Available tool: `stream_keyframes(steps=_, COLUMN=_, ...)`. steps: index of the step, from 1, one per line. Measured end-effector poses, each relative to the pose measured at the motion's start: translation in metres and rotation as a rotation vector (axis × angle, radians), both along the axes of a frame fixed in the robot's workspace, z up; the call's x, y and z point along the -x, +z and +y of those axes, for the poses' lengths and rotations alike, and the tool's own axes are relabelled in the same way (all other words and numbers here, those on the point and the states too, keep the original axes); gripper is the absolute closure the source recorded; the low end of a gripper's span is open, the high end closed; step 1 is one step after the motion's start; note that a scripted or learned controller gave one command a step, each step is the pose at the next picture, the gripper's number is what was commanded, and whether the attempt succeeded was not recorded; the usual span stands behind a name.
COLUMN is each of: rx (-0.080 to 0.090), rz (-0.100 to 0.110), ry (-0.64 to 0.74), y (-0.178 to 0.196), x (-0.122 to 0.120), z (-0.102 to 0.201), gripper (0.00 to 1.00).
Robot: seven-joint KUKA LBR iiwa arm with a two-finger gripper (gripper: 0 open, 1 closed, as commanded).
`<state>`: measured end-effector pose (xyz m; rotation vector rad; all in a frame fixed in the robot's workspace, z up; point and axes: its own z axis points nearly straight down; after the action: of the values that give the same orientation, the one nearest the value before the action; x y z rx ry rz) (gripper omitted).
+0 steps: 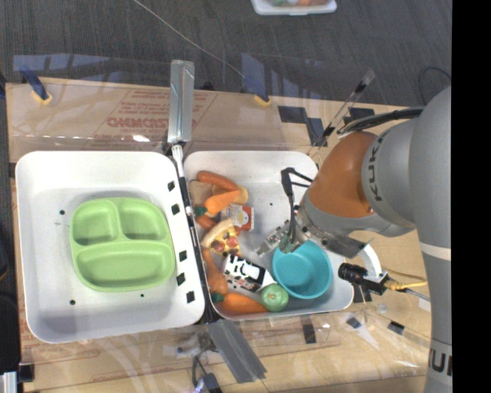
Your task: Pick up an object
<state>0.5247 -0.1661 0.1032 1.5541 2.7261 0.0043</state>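
Observation:
The right bin (257, 170) holds a pile of toy food. A teal bowl (304, 272) sits at its front right, with a green apple (274, 296) and an orange carrot (240, 305) beside it. Two more carrots (223, 201) lie at the back left, above a pizza slice (222, 236) and a black-and-white patterned piece (244, 273). My gripper (286, 242) points down at the bowl's back-left rim, under the orange wrist band (344, 184). Whether it touches the bowl is unclear.
The left bin (34, 180) carries a green divided plate (120, 244). A metal bar (181, 104) runs back from the divider between the bins. The arm covers the right bin's right wall. A small white tray (294, 6) lies on the floor at the top.

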Motion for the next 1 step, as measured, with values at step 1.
stream_keyframes(steps=1, rx=-0.001, rz=0.001, ry=-0.202, y=0.0242, x=-0.1142, z=0.0674, gripper=1.0)
